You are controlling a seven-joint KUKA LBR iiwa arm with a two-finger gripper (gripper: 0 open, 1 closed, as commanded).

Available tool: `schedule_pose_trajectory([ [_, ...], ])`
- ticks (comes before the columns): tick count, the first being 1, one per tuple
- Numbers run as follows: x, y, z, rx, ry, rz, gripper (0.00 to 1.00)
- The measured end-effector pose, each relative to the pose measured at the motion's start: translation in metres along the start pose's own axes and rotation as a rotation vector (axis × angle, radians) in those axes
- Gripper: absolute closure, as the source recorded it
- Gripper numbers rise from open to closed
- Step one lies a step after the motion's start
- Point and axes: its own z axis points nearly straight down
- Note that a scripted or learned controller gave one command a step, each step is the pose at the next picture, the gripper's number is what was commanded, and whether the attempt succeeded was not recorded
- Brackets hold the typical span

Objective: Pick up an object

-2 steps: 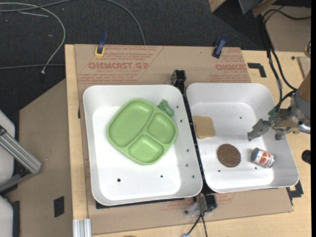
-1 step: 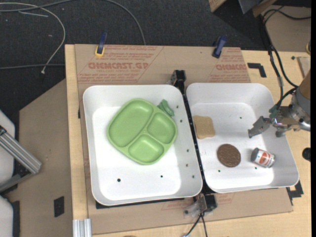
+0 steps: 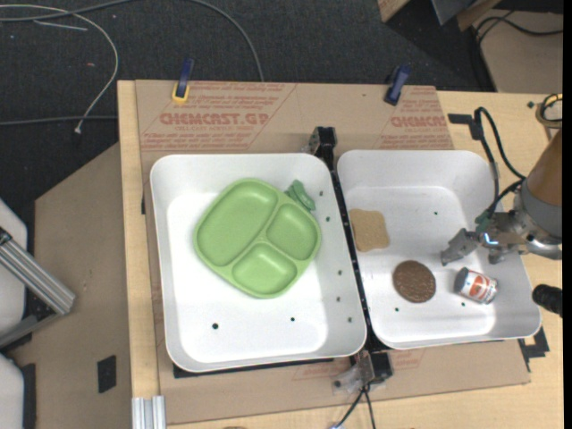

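From the overhead camera, you'll see the gripper (image 3: 466, 247) over the right bin (image 3: 429, 172); whether it's spread or pinched you cannot tell. Just beside and below it lies a small can (image 3: 475, 285) on its side, probably light, stiff and prone to roll, so pinch across its body. A brown disc (image 3: 415, 281) lies farther left.

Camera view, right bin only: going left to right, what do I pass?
Tan square piece → brown round disc → gripper → small can lying on its side.
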Motion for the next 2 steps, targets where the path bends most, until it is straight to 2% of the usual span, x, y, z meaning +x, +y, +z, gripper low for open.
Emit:
schedule_pose_trajectory([
  [1, -0.002, -0.009, 0.048, -0.004, -0.001, -0.001, 0.0],
  [2, -0.003, -0.008, 0.06, -0.007, 0.0, -0.001, 0.0],
])
